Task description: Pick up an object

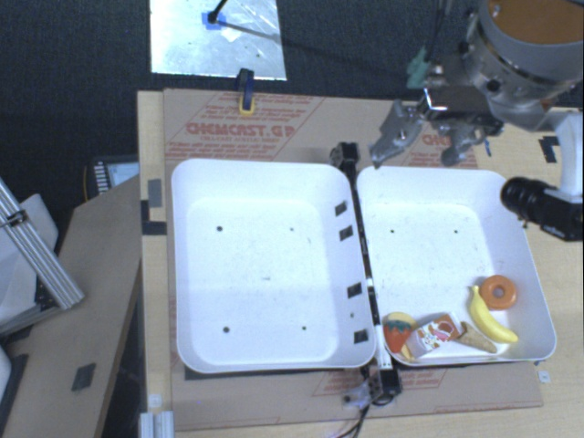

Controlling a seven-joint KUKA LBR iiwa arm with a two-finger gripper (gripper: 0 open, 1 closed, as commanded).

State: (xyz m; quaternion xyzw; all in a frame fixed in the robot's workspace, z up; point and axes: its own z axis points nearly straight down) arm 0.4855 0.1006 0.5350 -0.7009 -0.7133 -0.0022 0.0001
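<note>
My gripper [422, 144] hangs open above the far rim of the right bin [429, 235], its two grey fingers [394, 137] spread apart with nothing between them. Along the right bin's near edge lie a yellow banana [489, 318], an orange doughnut-shaped ring [498, 291], a white and red packet [432, 336], a small orange and red fruit [398, 330] and a tan cone-shaped piece [476, 339]. These things are well below and to the right of the gripper.
The left bin [265, 263] sits beside the right one, split by a black clipped divider [358, 245]. A metal sheet [217, 26] lies beyond the bench. A yellow clamp [246, 94] stands at the bench's far edge.
</note>
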